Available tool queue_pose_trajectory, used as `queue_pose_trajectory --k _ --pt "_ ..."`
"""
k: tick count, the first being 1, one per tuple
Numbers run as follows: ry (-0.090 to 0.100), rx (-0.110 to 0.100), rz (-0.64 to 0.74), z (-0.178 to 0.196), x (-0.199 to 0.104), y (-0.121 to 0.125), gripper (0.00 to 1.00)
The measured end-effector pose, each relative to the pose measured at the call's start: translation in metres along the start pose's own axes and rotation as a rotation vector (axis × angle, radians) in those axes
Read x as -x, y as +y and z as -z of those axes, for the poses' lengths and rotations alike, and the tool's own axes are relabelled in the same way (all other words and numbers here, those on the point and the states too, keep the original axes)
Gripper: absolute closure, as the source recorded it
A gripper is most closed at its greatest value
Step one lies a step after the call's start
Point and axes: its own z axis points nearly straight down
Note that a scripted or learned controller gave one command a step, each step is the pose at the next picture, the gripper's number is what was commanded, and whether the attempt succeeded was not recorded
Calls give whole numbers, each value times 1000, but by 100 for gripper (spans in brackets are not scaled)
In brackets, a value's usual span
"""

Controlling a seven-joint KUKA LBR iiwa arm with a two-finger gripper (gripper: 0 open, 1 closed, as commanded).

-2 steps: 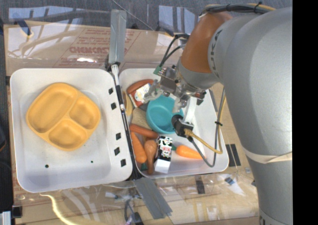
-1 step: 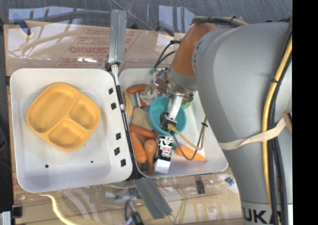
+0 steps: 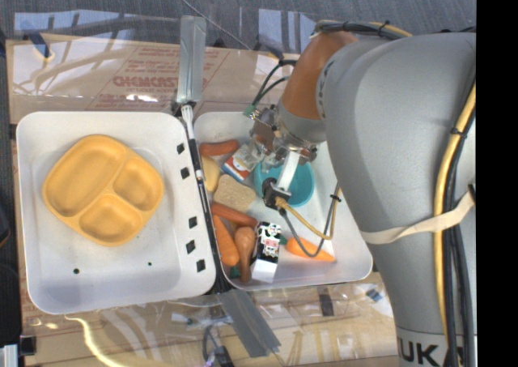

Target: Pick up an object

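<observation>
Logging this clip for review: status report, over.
Claw down in right bin, beside teal bowl. Hold unconfirmed. Sausage, carrot, cow carton crowded close.

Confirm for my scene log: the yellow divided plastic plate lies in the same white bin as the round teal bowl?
No. The camera view shows the yellow divided plastic plate lying in the left white bin; the round teal bowl sits in the right white bin.
</observation>
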Motion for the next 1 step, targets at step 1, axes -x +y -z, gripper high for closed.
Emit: queue_pose_trajectory --k 1 --pt "-9 -12 -209 81 -57 -27 100"
